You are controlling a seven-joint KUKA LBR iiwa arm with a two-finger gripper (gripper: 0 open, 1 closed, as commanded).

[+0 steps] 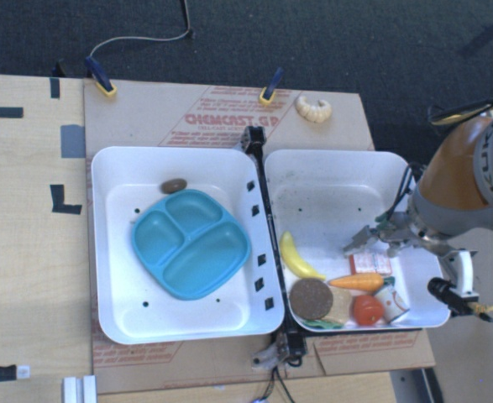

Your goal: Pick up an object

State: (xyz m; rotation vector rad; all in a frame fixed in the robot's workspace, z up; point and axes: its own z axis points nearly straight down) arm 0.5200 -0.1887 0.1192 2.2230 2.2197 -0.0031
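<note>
Hovering at the right bin (pixel 338 162), my gripper (pixel 359 240), grip unreadable, sits just above the carrot (pixel 357 282), lying crosswise.

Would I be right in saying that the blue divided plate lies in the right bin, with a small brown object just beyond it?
Not quite: the camera view shows the blue divided plate in the left bin, not the right bin. The rest holds, with the small brown object just beyond it.
</note>
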